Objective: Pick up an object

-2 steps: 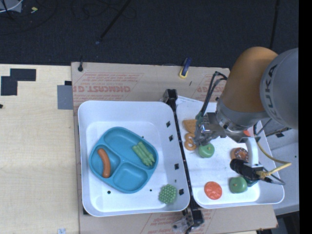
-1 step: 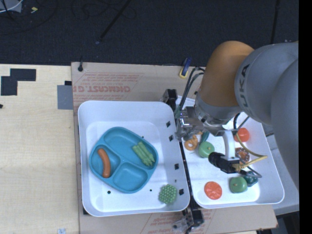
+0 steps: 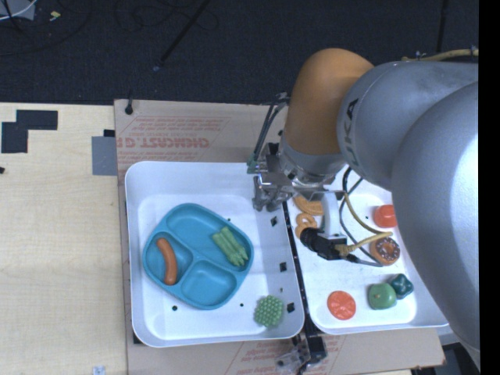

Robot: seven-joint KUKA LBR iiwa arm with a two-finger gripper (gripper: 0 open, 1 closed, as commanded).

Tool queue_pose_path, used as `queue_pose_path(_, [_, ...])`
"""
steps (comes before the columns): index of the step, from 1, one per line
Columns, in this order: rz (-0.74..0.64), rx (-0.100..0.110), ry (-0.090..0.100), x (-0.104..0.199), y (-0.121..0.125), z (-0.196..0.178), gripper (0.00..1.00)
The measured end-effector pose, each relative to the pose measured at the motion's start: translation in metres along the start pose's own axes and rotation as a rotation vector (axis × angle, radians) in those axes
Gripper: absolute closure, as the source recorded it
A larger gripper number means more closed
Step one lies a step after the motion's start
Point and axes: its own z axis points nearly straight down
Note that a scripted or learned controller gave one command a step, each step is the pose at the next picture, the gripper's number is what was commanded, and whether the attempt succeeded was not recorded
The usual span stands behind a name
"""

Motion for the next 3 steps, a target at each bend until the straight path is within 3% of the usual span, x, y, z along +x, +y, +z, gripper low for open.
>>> queue_pose_path(1, [-0.001,0.000,0.001,0.044,0.014,-0.008,1.00])
queue_pose_path(3, [0.006,0.002,-0.002,0.037,0.012,-0.024,1.00])
